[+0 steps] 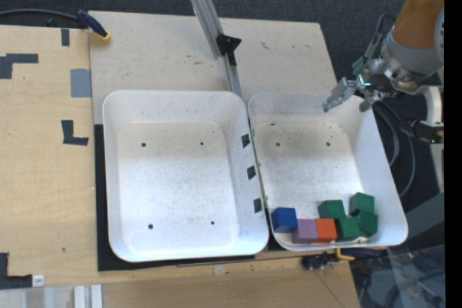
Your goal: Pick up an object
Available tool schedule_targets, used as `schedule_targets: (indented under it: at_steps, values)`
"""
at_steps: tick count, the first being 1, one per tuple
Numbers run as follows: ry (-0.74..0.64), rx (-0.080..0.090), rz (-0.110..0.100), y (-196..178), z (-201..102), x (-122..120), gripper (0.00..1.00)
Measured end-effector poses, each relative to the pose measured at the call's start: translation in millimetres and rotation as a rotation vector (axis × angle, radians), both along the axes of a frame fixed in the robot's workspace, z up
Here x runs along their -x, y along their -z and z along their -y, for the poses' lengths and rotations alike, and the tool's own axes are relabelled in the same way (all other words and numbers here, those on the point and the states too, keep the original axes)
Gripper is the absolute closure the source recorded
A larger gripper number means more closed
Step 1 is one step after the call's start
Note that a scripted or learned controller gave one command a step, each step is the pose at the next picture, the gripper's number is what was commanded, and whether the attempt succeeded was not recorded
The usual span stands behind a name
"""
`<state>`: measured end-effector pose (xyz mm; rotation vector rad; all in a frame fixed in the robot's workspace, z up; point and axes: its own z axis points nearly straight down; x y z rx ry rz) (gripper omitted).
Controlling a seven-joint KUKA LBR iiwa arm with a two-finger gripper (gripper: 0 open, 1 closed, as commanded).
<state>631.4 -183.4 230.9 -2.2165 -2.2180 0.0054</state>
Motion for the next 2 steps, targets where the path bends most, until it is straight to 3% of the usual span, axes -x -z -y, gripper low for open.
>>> schedule_targets:
  at_steps: [1,2]
  values:
    - [-0.001,0.003,0.005,-3.3,0.3,-0.9,0.0]
    - [-0.001,0.002,0.001,44.5,-1.7,8.1,0.0]
